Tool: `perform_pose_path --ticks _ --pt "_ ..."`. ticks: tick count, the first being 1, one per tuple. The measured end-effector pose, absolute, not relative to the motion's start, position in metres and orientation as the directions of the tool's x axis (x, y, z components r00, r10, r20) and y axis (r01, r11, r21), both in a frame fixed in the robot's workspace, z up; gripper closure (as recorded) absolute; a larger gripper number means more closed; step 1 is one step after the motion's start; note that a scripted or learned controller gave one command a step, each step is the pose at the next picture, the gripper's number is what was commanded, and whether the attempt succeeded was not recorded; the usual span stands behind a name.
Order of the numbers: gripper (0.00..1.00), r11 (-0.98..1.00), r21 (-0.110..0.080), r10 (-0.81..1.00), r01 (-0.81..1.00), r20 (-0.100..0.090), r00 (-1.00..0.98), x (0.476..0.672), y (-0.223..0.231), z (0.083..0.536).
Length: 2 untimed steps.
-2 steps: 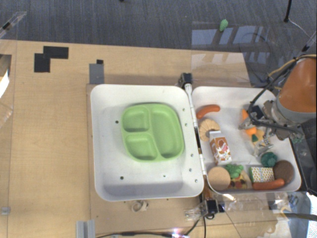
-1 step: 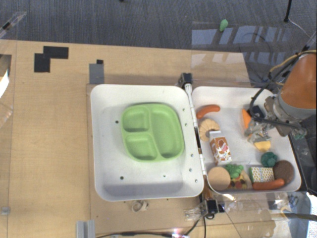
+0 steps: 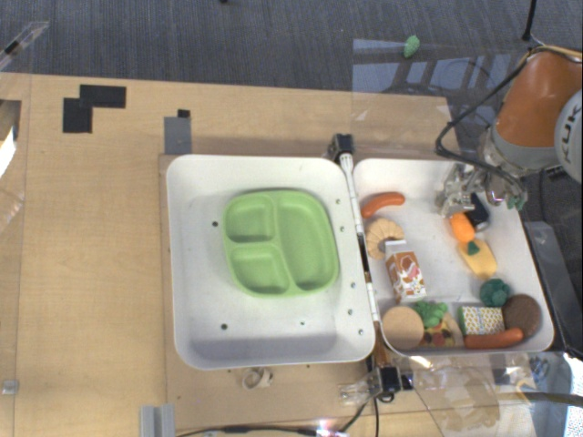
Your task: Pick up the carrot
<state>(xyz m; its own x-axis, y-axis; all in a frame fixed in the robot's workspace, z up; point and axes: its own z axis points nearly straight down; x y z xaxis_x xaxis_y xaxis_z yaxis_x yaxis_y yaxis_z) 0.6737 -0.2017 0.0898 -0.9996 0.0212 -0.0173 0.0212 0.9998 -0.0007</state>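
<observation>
On the table [image 3: 91, 271]: two shallow white bins side by side.
Left bin [image 3: 196, 244]: holds a green divided plate [image 3: 278, 242] with three compartments, lying flat near the middle.
Right bin [image 3: 428, 182]: crowded with toy food.
Carrot [image 3: 465, 228]: small and orange, in the upper right part of the right bin, just above a yellow piece [image 3: 481, 258] that it seems to touch.
Arm [image 3: 537, 103]: reaches in from the right, its orange band above the bin's far right corner.
Jaws [image 3: 469, 198]: low over the bin, directly above the carrot's top end; whether they are released or clenched cannot be told, since the metal parts blur together there.
Other items: a sausage [image 3: 383, 203] near the divider, a round biscuit [image 3: 383, 235] below it, a small carton [image 3: 405, 276] upright, a green broccoli piece [image 3: 495, 290], a brown round piece [image 3: 521, 312], a second red sausage [image 3: 493, 339] along the near wall, a tan disc [image 3: 402, 326] in the near left corner.
</observation>
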Motion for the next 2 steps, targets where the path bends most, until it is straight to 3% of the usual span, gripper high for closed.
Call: perform_pose_path --ticks 1,2 --pt "1.00 0.936 -0.007 -0.352 -0.352 -0.012 -0.936 0.590 -0.207 0.090" --pt "1.00 0.935 -0.014 -0.355 -0.354 -0.025 -0.935 0.595 -0.206 0.104"
